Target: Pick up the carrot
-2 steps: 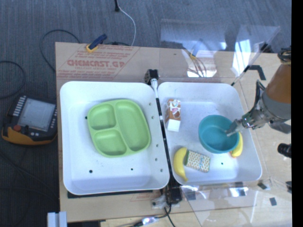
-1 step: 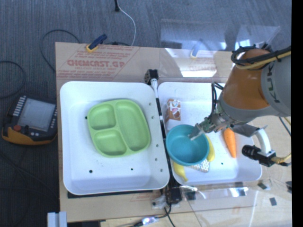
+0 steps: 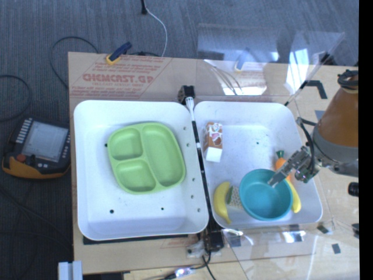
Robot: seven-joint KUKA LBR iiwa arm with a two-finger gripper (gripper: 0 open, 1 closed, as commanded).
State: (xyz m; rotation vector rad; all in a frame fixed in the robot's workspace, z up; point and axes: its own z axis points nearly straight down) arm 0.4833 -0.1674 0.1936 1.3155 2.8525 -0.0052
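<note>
2 white bins (image 3: 93, 214) sit on a cardboard-topped bench (image 3: 125, 77) over grey carpet (image 3: 58, 16); gripper (image 3: 300, 167) state unclear.

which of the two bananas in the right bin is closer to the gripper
The banana at the blue bowl's right edge, just below the gripper and carrot. The other banana lies on the bowl's far left side, towards the bin divider.

Dark grey carpet floor (image 3: 70, 10) surrounds the table (image 3: 87, 86); a black cable (image 3: 17, 98) loops at left, sunlight glares far right.
</note>
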